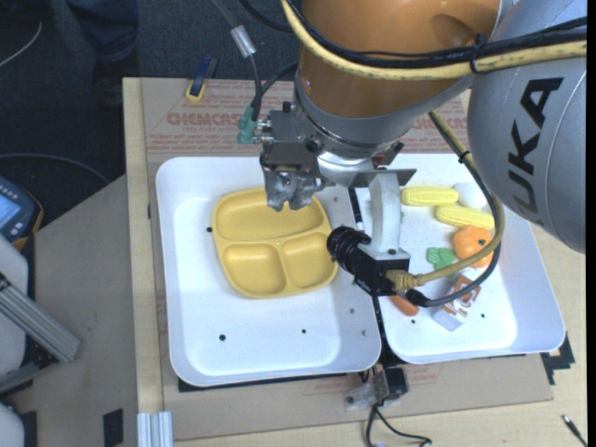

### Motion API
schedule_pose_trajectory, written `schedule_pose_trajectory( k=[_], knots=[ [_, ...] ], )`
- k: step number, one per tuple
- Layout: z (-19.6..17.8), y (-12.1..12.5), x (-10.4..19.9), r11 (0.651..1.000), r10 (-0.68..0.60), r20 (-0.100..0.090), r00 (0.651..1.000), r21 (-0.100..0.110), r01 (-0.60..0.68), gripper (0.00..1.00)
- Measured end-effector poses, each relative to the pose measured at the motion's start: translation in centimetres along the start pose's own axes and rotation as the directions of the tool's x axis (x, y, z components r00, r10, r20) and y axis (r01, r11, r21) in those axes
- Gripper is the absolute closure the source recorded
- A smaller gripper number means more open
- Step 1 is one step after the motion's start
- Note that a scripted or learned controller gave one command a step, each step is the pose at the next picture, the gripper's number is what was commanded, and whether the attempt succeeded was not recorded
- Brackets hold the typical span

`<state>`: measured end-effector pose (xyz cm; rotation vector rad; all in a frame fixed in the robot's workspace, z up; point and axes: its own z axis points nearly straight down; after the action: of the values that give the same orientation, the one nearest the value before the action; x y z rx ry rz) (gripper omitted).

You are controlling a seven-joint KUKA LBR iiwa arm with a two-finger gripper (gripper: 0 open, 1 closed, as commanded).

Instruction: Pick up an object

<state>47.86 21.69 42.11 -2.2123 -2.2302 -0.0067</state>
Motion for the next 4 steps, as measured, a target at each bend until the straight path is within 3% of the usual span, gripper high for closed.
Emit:
schedule_pose_trajectory(
  k=[2,3,4],
  knots=[
    [-0.6,0.6,0.8,1.0,0.006,0.002,1.0,-0.001,-0.006,1.0],
    [9.2,-0.1,-4.5,1.0,0.014,0.009,1.0,0.014,-0.014,1.0],
    [4.0,0.1,-7.0,1.0,0.011,0.002,1.0,-0.003,-0.011,1.0]
  ],
)
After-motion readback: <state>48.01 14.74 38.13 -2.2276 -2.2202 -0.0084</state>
